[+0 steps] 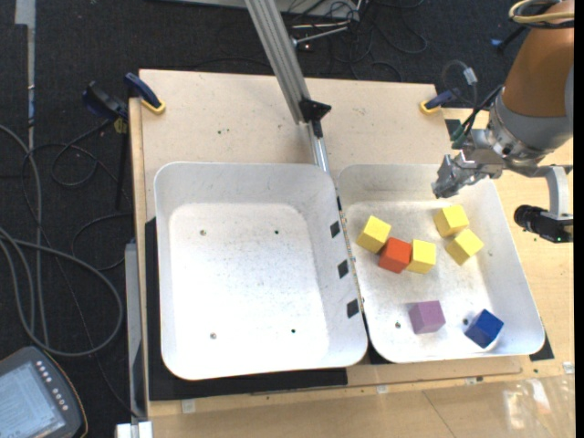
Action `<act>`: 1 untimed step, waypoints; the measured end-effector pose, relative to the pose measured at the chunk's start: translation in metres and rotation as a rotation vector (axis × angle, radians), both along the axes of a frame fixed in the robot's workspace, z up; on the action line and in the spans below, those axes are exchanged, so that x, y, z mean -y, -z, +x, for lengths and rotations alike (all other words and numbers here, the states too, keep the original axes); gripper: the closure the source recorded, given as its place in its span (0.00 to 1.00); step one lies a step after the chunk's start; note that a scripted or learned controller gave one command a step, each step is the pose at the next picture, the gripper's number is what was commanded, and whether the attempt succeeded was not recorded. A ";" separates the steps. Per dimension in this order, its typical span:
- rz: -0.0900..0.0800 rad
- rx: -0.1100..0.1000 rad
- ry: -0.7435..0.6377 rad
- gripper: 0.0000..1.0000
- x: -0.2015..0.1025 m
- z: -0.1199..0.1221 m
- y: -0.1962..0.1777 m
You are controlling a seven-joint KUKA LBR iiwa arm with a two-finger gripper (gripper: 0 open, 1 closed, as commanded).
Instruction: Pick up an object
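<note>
The tool (pixel 449 179) hangs over the upper part of the right bin (pixel 511 272), above a yellow cube (pixel 451 220). I cannot tell its state.

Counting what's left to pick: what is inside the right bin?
The right bin holds four yellow cubes, an orange cube, a purple cube and a blue block. The end effector covers its far edge.

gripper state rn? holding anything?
Gripper: cannot be told, too small and blurred here. It hangs over the right bin's far edge, near a yellow cube; nothing is visibly held.
</note>
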State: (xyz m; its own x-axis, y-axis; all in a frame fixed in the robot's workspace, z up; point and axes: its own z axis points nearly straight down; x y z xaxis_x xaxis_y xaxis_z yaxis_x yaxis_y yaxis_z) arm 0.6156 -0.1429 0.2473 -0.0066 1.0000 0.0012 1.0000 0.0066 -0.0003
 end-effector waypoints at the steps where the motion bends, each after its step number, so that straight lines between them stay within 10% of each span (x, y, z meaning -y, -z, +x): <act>1: 0.001 0.000 0.000 1.00 -0.047 -0.017 -0.008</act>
